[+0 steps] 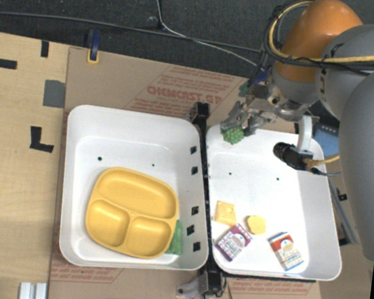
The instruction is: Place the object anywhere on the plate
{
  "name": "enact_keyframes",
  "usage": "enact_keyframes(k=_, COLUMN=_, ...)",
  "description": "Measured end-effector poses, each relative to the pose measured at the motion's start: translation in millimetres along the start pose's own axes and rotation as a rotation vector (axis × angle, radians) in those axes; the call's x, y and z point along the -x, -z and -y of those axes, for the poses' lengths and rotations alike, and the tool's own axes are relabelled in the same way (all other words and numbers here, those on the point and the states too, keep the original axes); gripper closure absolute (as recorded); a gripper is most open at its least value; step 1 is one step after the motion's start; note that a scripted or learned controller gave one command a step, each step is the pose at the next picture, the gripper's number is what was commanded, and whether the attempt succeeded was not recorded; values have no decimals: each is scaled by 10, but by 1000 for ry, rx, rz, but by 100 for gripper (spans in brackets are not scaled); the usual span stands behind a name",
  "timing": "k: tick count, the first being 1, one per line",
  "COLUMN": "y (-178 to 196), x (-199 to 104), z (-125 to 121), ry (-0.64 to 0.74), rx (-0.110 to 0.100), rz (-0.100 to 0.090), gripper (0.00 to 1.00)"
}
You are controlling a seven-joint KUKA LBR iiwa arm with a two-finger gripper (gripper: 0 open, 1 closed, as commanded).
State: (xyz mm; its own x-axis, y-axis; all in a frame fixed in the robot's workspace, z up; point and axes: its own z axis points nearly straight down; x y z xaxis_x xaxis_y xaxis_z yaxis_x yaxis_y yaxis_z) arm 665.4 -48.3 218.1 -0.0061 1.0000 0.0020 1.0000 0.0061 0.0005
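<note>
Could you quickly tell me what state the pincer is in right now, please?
Pincer: shut on the small green object, held above the far-left corner of the right bin.

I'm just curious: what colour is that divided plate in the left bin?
Yellow. The plate shows plainly in the camera view.
</note>
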Motion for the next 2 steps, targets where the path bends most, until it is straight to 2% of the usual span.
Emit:
enact_keyframes(k=1, y=104, x=-566, z=78, ry=0, rx=-2, rz=1, gripper=100)
enact_keyframes(k=2, y=-7, x=-1051, z=132, ry=-1, rx=-3, rz=1, gripper=100)
